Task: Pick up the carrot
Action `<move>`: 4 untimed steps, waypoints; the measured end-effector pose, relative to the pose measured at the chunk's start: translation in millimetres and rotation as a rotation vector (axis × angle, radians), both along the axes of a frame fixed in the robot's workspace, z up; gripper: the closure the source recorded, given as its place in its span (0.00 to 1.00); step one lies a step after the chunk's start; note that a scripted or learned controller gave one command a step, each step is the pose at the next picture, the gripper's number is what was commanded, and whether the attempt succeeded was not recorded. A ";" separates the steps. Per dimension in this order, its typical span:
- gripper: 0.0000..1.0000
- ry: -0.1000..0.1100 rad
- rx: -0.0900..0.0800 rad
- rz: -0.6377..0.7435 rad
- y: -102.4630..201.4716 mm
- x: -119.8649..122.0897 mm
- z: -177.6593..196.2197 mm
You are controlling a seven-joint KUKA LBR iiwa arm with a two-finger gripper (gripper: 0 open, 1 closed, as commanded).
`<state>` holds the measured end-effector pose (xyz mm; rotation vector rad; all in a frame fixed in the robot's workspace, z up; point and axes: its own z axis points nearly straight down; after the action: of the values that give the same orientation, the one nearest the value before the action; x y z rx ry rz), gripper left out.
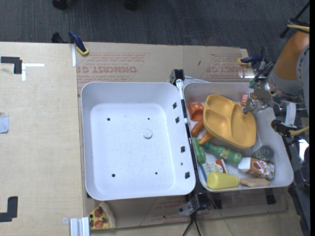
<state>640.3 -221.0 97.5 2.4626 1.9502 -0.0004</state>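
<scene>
A: Far left: bare bench top, black tape marks near its edge. Next, left bin, white floor with small dark dots and one faint disc at centre; all four walls free, open room across the whole floor. Pizza-slice toy outside, below its lower left corner, on the cardboard sheet.

B: Divider between bins?

A: Black clips along the shared rim. Right bin crowded. Carrot close against the left wall, slanted, upper end partly under an orange-red item, right side tucked beside the yellow divided plate. Little free room around it. Green bottle just below, green stick along the left wall.

B: Lower edge?

A: Yellow block near the front wall, brown-and-white packet to its right, wooden piece beneath that.

B: Gripper?

A: Gripper over the plate's upper right rim, well apart from the carrot. Jaw spread: cannot tell, fingertips too blurred. Nothing visibly held. Arm beyond the bin's right wall.
</scene>
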 end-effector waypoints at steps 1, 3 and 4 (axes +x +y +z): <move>1.00 0.005 -0.002 0.005 -0.2 -0.6 8.9; 0.00 -0.008 0.003 -0.073 17.4 -71.8 0.0; 1.00 -0.012 0.000 -0.075 15.9 -70.5 9.3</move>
<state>569.8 -205.1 106.8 2.5284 1.8518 0.0148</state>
